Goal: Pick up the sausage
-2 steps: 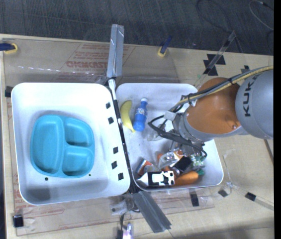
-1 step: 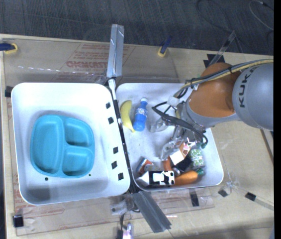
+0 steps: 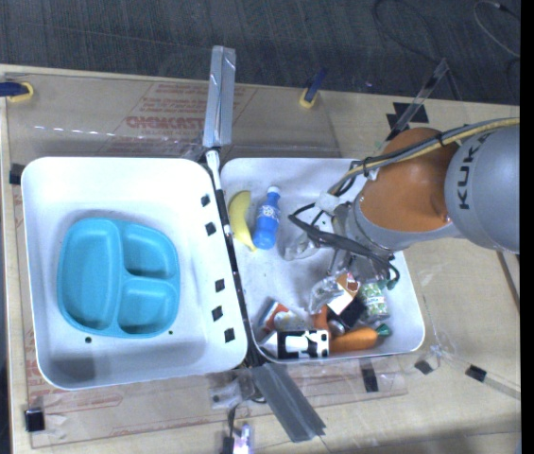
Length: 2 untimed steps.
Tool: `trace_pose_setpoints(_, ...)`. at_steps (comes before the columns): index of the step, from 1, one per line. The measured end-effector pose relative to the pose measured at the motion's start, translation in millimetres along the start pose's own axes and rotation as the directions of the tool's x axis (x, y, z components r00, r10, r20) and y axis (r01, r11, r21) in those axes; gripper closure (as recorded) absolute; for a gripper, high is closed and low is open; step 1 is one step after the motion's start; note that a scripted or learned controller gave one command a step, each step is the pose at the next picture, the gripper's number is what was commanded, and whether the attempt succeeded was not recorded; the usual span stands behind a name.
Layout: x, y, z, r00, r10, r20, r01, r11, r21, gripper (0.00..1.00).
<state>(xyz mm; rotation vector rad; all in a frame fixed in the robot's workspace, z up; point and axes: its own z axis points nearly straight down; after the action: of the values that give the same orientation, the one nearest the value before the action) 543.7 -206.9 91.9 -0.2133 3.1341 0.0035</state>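
Orange-banded arm hangs over the right bin (image 3: 248,173), its gripper (image 3: 342,287) low among clutter. Finger state cannot be told; the sausage looks ungrasped.

- Two white bins: left bin (image 3: 40,253), right bin (image 3: 248,173).
- One blue divided tray (image 3: 120,277), far from the gripper.
- One banana (image 3: 239,218).
- One blue bottle (image 3: 267,220), beside the banana.
- One carrot (image 3: 356,340).
- One black-and-white toy (image 3: 302,344), touching the carrot's end.
- One arm (image 3: 437,192).
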Motion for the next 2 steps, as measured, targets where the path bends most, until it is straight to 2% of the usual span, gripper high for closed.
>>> trace_pose_setpoints(1,-67.1,-11.5,-1.3,1.000,-0.011,0.003,0.011,1.000,0.003,0.00)
trace_pose_setpoints(2,29.6,0.8,-0.5,1.000,0.019,0.000,-0.019,1.000,0.002,0.00)
